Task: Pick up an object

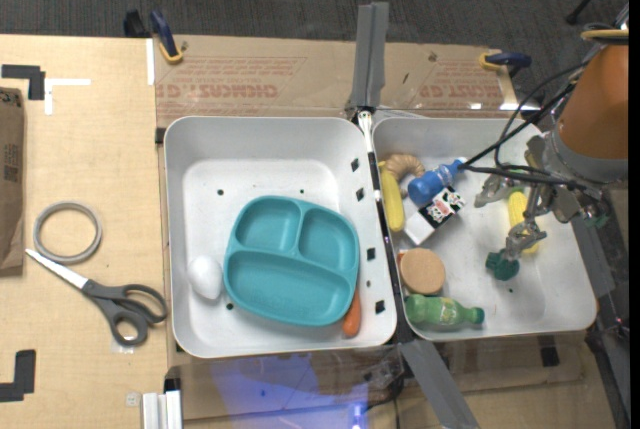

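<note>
Two white bins sit side by side, and the gripper [522,239] hangs over the right bin [560,302], toward its far right side. Can't tell from here if it's clenched or loose. Way off to its left, in the left bin [250,142], there's a big teal divided plate [292,260] with a white egg [205,277] beside it. Closer in, left of the gripper: a green bottle [444,314], a blue bottle [433,183], a yellow banana-ish thing [391,199], a round tan disc [422,271]. Just below the gripper, maybe touching it, sits a small teal object [502,265]. A yellow piece [516,207] sits right behind it.
</note>
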`<state>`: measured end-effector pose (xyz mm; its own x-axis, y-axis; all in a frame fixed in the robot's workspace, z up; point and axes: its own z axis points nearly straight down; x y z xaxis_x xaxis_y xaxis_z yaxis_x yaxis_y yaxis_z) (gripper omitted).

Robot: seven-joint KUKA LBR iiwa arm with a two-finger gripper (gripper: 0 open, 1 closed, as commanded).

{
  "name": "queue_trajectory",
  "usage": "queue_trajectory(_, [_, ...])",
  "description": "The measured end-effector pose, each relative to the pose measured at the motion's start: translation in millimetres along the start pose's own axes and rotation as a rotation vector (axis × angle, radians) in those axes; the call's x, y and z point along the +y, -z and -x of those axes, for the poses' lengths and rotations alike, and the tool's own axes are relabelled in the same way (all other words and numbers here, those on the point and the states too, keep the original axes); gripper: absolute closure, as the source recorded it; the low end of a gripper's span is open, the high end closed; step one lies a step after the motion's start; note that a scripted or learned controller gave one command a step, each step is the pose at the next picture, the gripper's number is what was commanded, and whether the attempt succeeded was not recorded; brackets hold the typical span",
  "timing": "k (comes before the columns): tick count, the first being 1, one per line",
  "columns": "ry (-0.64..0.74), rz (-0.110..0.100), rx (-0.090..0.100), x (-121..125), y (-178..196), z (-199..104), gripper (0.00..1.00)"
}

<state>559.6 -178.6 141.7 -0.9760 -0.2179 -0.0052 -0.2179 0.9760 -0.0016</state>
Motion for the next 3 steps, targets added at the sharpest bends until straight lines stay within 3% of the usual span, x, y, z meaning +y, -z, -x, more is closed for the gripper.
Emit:
queue_trajectory(1, [-0.21, 0.001, 0.002, 26.9, -49.7, 35.5, 0.0])
queue_trajectory(2, [-0.337, -0.001, 0.0, 72.0, -48.7, 65.7, 0.0])
queue_trajectory(3, [-0.317, 0.0, 0.002, 22.7, -48.9, 8.0, 0.0])
